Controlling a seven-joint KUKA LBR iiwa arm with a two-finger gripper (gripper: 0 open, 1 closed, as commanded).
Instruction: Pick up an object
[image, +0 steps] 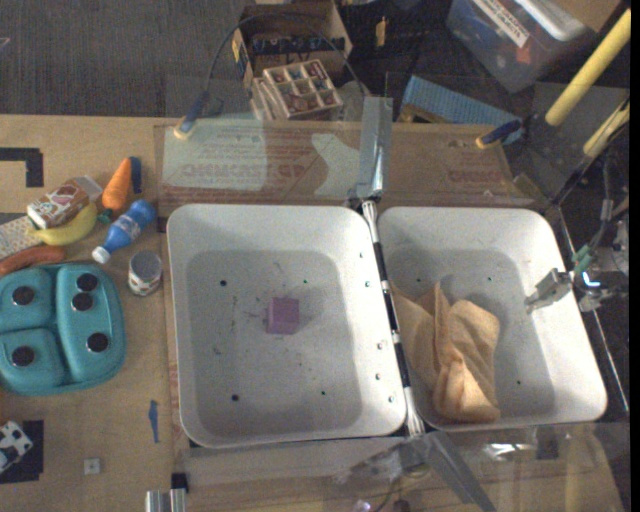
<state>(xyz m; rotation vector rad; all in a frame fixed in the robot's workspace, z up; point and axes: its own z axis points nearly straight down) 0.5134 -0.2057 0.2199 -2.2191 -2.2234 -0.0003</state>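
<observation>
A small purple cube (282, 315) lies on the floor of the left bin (200, 240), near its middle. A crumpled tan cloth (462, 352) lies in the right bin (500, 225), against its left wall and reaching toward the front. My gripper (548, 289) sits low at the right bin's right side, close to the rim, well to the right of the cloth and apart from it. It looks small and partly blurred, with a teal light just behind it.
Left of the bins on the wooden bench are a teal tray (55, 325), a small can (145, 272), a blue bottle (125, 230), a carrot (120, 182) and a banana (65, 232). A clear panel (260, 160) stands behind the bins.
</observation>
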